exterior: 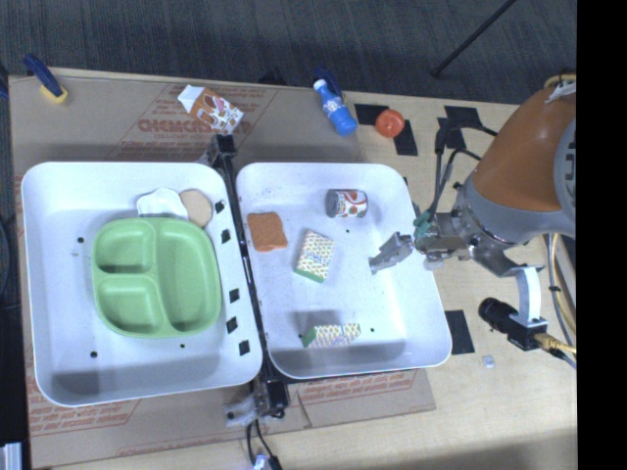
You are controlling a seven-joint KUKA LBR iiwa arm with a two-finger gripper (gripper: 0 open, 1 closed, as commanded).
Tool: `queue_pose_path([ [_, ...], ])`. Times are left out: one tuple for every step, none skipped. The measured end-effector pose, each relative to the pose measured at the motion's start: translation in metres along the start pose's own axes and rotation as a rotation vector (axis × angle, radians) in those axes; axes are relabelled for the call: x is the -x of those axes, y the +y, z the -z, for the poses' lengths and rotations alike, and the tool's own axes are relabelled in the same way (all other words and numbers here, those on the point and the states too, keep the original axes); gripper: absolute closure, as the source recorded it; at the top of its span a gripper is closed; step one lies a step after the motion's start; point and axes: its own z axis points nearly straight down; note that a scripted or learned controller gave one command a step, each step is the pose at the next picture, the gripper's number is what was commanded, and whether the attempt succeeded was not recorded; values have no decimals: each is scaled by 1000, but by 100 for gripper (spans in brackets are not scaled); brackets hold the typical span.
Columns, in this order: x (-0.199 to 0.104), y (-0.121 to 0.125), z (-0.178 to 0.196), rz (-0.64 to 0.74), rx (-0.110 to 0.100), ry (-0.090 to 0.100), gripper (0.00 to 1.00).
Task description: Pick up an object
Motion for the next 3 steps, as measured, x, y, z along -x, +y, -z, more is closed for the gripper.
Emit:
queue_pose_path([
  [-71, -3, -152, 3, -4, 2, 0],
  [-70, -2, -141, 7, -2, 0, 100],
  [-107, -16, -33, 1, 4, 0, 100],
])
